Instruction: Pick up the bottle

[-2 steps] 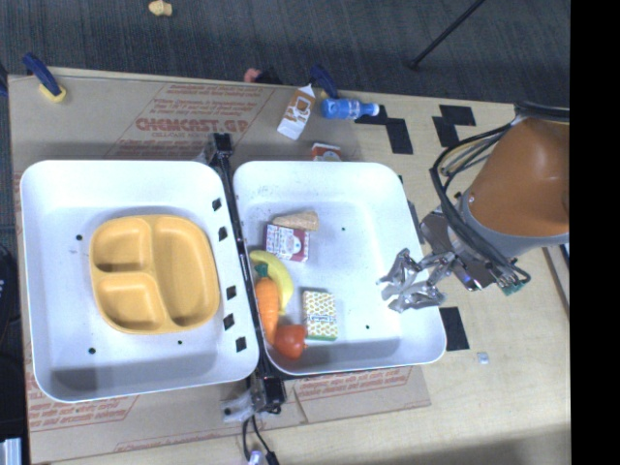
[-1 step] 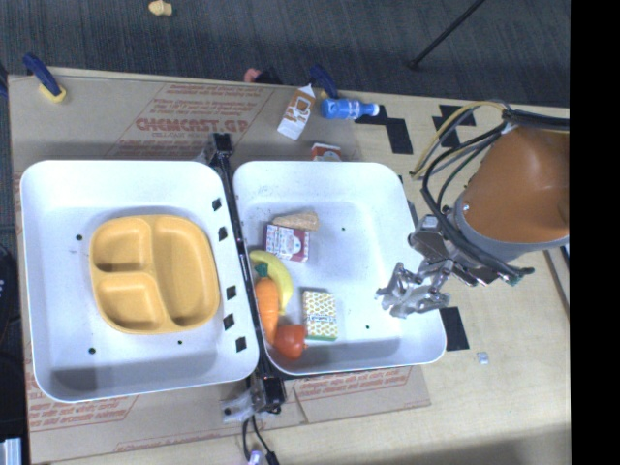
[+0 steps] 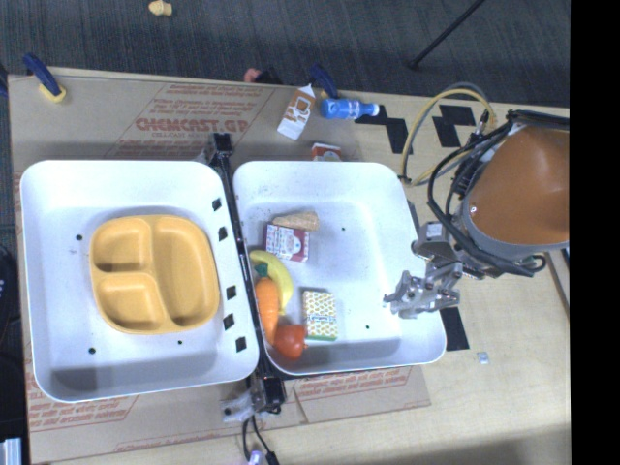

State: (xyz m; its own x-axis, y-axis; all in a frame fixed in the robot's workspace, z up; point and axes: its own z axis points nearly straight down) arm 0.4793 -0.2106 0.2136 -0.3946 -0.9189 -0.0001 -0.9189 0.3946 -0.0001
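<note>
**Ana:** Camera view first: where is the bottle [image 3: 347, 109] sitting?

**Ben:** It is lying on its side on the bench, outside both bins, just past the far rim of the right bin [image 3: 387, 177], at about one o'clock from that bin's middle. It is blue with a pale cap end pointing toward three o'clock. A small carton [image 3: 297, 112] is lying just beside it at nine o'clock, and a blue clamp [image 3: 322, 78] is sitting close by at about eleven.

**Ana:** And the gripper [image 3: 418, 296]?

**Ben:** It is hanging over the right bin's rim at about four o'clock from the bin's middle, well apart from the bottle. The grey arm with its orange band [image 3: 528, 187] is reaching in from three o'clock, with cables looping above it.

**Ana:** Is the pincer spread or pressed together?

**Ben:** I cannot tell; it is too small and blurred against the rim. Nothing is showing between its tips.

**Ana:** What is lying in the right bin?

**Ben:** A red-and-white carton [image 3: 289, 243] near the middle, with a tan wedge [image 3: 298, 221] touching it at twelve. At seven o'clock a banana [image 3: 275, 271], a carrot [image 3: 267, 306] and a tomato [image 3: 289, 340] are crowding together, and a patterned box [image 3: 321, 315] is sitting just beside them at three.

**Ana:** And the left bin [image 3: 48, 260]?

**Ben:** A yellow divided plate [image 3: 155, 271] is resting near its middle.
</note>
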